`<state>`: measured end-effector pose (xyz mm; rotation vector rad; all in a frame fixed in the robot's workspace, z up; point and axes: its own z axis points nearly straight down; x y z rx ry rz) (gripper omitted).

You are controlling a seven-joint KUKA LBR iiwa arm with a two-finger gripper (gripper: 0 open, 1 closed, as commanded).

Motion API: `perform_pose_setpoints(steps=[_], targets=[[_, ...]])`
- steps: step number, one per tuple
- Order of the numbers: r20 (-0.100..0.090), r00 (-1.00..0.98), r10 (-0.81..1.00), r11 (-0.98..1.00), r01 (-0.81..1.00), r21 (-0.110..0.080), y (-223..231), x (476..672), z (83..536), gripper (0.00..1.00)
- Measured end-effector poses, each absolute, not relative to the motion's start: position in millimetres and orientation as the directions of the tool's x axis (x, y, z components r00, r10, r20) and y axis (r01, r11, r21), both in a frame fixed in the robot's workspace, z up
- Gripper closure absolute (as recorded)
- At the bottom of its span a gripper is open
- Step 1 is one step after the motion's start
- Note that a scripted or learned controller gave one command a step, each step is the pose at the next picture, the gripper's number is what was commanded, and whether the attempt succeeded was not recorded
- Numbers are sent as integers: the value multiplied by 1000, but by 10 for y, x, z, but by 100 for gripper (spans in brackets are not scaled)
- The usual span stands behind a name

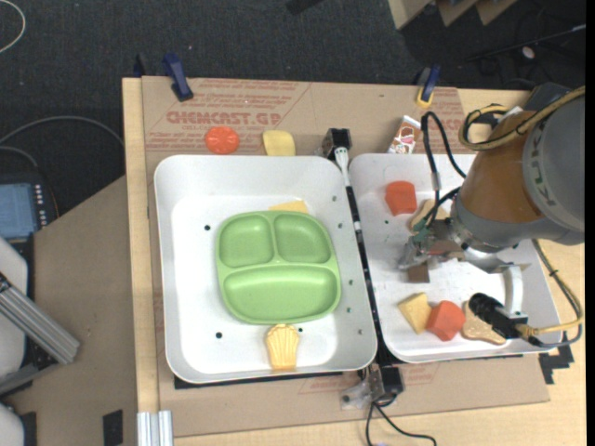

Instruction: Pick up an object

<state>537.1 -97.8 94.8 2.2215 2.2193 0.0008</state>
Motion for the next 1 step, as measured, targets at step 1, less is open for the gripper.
perform_pose_setpoints(steps=[1], targets=[[1, -10, 1000, 10, 1000, 16, -316, 6052, 1916, 100]])
